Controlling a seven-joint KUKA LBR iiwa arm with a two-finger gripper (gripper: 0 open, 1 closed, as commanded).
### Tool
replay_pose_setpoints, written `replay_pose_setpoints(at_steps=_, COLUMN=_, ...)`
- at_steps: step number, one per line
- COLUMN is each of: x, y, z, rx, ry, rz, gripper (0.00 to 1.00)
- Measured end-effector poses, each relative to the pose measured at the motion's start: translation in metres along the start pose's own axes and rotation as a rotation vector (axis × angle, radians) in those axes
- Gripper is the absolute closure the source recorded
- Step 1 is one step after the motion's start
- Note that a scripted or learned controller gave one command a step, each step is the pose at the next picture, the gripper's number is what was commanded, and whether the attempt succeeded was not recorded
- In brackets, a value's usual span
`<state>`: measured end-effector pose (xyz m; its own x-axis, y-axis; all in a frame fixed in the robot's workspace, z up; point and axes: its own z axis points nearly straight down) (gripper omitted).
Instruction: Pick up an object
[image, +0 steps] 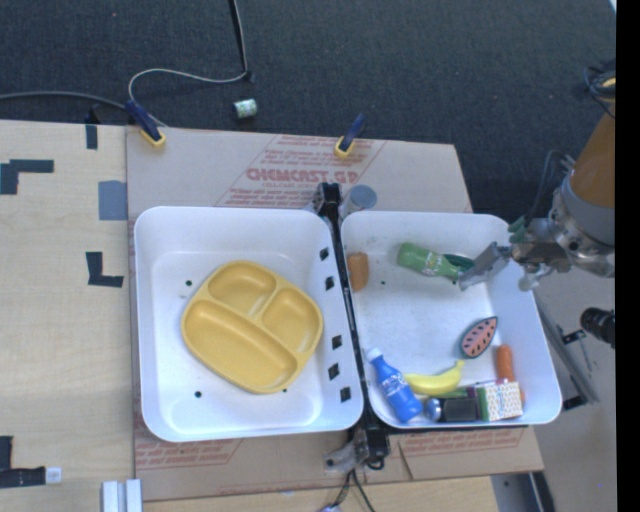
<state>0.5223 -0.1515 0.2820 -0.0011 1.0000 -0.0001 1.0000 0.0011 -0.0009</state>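
The right bin (520, 300) holds several small objects. A green bottle (430, 261) lies on its side near the bin's far wall. My gripper (482, 267) reaches in from the right and sits just right of the bottle's cap end, close to it or touching it. Nothing is visibly lifted. Lower in the bin lie a watermelon slice (479, 337), a small orange sausage (504, 362), a banana (436, 380), a blue bottle (394, 385), a dark can (455, 408) and a small patterned box (501, 400). A small orange piece (357, 268) rests by the bin's left wall.
The left bin (160, 300) holds a yellow divided plate (252, 325). The two bins meet at a central divider with black clips (335, 300). Yellow-and-blue clamps (147, 124) pin the cardboard sheet under the bins. A cable runs over the dark floor behind.
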Motion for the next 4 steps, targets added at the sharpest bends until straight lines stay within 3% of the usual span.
replay_pose_setpoints(at_steps=1, x=-0.046, y=-0.028, z=0.139, rx=0.004, ry=0.001, rz=0.002, gripper=0.00)
replay_pose_setpoints(at_steps=2, x=-0.066, y=0.086, z=0.195, rx=-0.010, ry=0.001, rz=-0.003, gripper=0.00)
replay_pose_setpoints(at_steps=3, x=-0.071, y=0.140, z=0.200, rx=0.042, ry=0.012, rz=-0.009, gripper=0.00)
replay_pose_setpoints(at_steps=4, x=-0.070, y=0.026, z=0.189, rx=0.005, ry=0.006, rz=-0.001, gripper=0.00)
